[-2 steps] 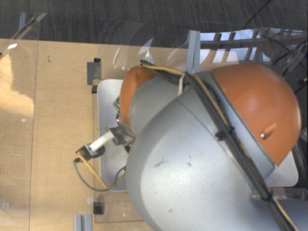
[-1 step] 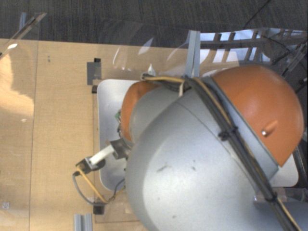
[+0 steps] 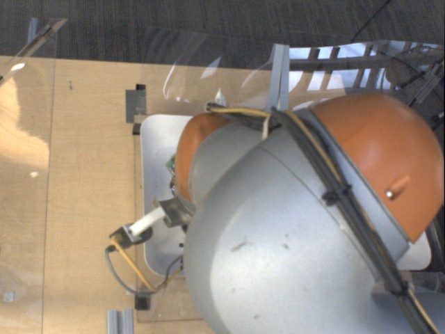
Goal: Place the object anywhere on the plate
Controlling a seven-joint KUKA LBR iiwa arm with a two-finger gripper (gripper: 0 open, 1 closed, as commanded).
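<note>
Wooden bench [image 3: 76,186], white bin [image 3: 156,186], grey arm [image 3: 278,242] covering it

Wooden bench under a clear panel, dark carpet beyond

The bench top [image 3: 76,186] is pale wood with a faint grain, and it takes up the left side below the carpet [image 3: 174,12], a dark grey ribbed floor covering running along the bench's far edge. A clear panel [image 3: 42,117] lies over the bench, its seams showing as thin lines, and bright glare marks sit on it near the bench's left edge. A small dark bracket [image 3: 137,103] stands on the bench near its far edge, and a metal clamp [image 3: 119,319] sits at its near edge. Right of the bracket rises a grey metal post [image 3: 279,75], with a light metal frame [image 3: 361,54] behind it.
</note>
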